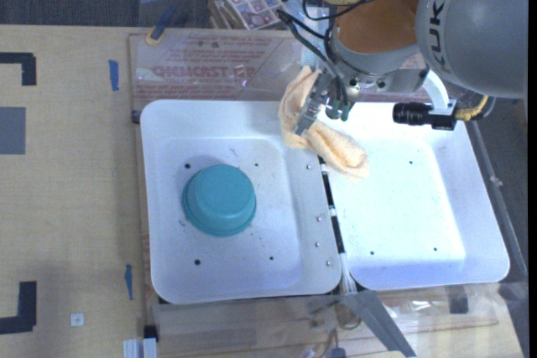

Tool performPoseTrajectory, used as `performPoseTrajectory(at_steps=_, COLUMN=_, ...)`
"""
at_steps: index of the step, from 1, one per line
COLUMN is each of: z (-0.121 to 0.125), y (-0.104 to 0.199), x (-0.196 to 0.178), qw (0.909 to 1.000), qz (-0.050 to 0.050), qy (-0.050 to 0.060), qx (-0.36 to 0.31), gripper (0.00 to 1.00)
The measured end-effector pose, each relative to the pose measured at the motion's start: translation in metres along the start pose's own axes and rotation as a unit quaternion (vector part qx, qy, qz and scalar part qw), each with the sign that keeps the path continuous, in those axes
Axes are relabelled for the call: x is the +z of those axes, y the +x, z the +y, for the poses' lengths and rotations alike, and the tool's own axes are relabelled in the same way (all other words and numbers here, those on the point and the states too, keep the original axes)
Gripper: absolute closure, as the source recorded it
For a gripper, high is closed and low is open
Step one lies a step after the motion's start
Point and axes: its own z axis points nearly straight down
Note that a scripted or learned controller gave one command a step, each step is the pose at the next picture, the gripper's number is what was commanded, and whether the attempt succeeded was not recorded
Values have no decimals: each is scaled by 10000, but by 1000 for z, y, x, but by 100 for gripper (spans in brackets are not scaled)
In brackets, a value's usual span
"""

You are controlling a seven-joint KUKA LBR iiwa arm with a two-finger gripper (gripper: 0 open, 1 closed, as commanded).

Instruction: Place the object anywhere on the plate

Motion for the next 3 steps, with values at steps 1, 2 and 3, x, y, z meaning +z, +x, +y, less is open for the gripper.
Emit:
performPoseTrajectory(at_steps=1, z=45, y=25, x=11, qw=9803, qz=13, qy=-3, qx=-1977, gripper=100)
performPoseTrajectory(at_steps=2, z=89, y=53, x=4, qw=9725, qz=-3, qy=-12, qx=-2330, gripper=100)
performPoseTrajectory(at_steps=3, z=88, y=53, x=4, qw=9725, qz=-5, qy=-12, qx=-2330, gripper=0)
